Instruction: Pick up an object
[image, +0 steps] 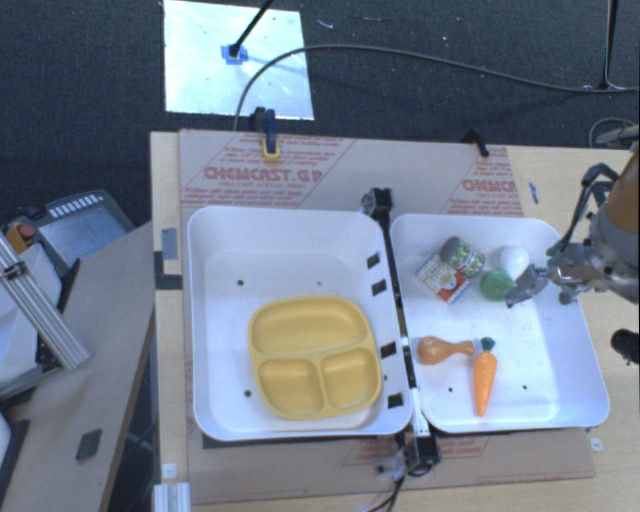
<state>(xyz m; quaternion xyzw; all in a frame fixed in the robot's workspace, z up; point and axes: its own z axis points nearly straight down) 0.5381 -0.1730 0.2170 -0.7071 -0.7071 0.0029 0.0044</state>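
Observation:
In the right bin (575, 385) lie several objects: a small can with a red and green label (450, 270), a white egg-shaped item (513, 260), a green round item (494, 286), an orange carrot (483, 377) and a tan pear-shaped toy (443, 349). My gripper (527, 288) reaches in from the right, low over the bin's upper right part, with its tip just right of the green item and below the white one. I see nothing held in it.
The left bin (220, 250) holds a yellow divided plate (313, 356). A black divider with clips (392, 300) runs between the bins. The arm's wrist (610, 250) hangs over the right bin's right rim. A grey device (75, 235) sits off the bench at left.

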